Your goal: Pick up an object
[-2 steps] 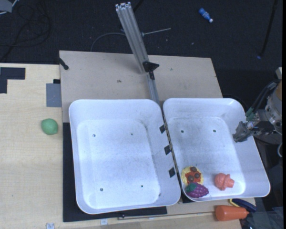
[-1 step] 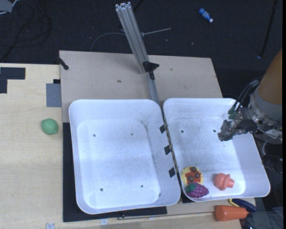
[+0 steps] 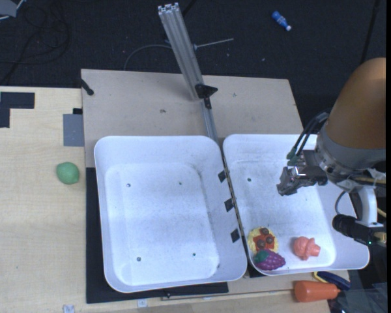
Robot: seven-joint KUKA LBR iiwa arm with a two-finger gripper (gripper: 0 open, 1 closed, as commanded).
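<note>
Camera view: claw over the right bin, nothing lifted yet

Camera view looks down on the bench (image 3: 150, 103) with its two white bins. The left bin (image 3: 111, 155) and the right bin (image 3: 247, 149) sit side by side, touching along a clipped seam. The claw (image 3: 288, 186) hangs over the middle of the right bin, on the end of the grey arm (image 3: 355, 116) that enters from the right. Whether it is parted or closed cannot be told at this angle, and nothing is visible in its grip.

The candidates for picking lie at the near end of the right bin: a yellow toy with dark spots (image 3: 262, 238), a purple grape cluster (image 3: 270, 260) touching it, and a pink toy (image 3: 305, 247) a little to the right. All three rest on the bin floor, apart from the claw. A green ball (image 3: 68, 173) sits on the bench left of the bins, and an orange object (image 3: 315, 290) lies outside the near rim.

By my judgement the pick has not been made: approach, descent, closing and lift all remain.
</note>
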